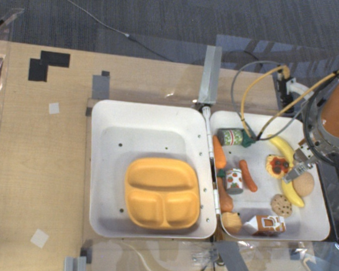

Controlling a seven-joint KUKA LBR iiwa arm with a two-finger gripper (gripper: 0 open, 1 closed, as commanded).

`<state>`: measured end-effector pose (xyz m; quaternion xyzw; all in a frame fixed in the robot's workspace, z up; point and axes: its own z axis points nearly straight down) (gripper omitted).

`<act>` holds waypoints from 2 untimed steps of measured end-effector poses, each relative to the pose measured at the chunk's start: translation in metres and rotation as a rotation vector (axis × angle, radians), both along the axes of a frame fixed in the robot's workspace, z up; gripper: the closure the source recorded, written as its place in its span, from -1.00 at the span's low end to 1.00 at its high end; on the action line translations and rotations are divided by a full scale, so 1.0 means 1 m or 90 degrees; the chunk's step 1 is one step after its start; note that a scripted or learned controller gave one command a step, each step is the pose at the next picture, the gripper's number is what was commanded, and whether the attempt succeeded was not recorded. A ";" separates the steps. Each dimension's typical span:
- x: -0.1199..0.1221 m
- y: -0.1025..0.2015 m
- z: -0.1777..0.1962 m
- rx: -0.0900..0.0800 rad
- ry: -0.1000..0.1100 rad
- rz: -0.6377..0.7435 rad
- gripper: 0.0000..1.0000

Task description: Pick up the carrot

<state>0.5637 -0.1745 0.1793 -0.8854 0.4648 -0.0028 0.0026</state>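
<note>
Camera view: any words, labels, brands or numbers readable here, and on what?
None can be read.
Green can: label too blurred to read.
Small carton: red and white print, illegible.
Brown carton: white patch on its face, illegible.
Black patches on the bench: plain shapes, no text.

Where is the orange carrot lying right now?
The orange carrot lies in the right white bin, against its left wall beside the divider, just below the green-labelled can and left of the small red sausage.
</note>
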 end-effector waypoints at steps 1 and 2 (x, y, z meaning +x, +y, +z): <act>0.041 0.047 0.031 0.001 -0.001 0.007 1.00; 0.107 -0.006 0.053 0.000 -0.001 0.112 1.00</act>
